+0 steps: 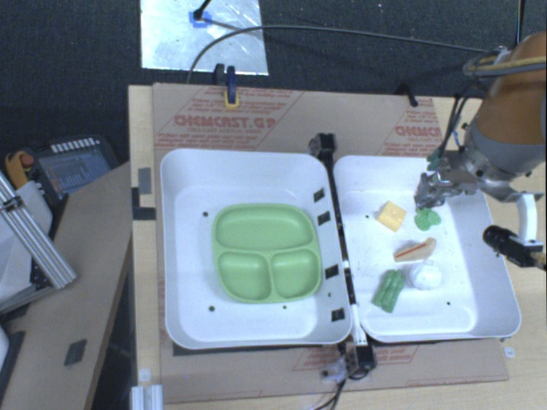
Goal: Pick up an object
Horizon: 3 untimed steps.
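My tool [430,196] hangs low in the right white bin [491,314], just above the small green leafy toy [426,220] beside the yellow cheese block [391,215]; I cannot tell its opening.

Two shallow white bins sat side by side: the left bin [184,229] and the right bin [479,289]. The left one held one green divided plate [265,253] with three compartments. The right one held five small items: one yellow block [392,215], one small green piece [427,220], one toy hot dog [415,248], one white lump [425,274] and one green ridged piece [389,289].
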Available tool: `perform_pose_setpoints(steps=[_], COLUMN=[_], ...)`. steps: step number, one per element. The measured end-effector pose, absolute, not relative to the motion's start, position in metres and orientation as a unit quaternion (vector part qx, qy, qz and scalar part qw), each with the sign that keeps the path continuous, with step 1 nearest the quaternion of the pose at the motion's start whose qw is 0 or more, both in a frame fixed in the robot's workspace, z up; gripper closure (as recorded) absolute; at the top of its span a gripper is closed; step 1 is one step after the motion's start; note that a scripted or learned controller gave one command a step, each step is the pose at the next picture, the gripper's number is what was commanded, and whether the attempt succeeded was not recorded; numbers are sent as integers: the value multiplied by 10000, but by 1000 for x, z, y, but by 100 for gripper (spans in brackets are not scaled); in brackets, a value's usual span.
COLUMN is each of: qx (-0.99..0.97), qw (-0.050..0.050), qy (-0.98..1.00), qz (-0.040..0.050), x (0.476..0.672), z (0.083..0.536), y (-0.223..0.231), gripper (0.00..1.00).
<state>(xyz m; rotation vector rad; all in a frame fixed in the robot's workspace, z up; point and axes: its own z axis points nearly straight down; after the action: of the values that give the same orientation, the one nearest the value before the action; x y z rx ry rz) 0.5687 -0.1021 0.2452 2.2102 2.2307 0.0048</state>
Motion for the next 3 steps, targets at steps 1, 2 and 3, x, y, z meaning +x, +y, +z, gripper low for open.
perform_pose_setpoints(steps=[1,2,3], qx=[7038,7037,7038], qw=[5,-5,-4], qy=[7104,7105,7104], qz=[13,9,8], x=[579,587,587], z=[250,233,222], y=[-52,2,51], gripper=[100,100,100])
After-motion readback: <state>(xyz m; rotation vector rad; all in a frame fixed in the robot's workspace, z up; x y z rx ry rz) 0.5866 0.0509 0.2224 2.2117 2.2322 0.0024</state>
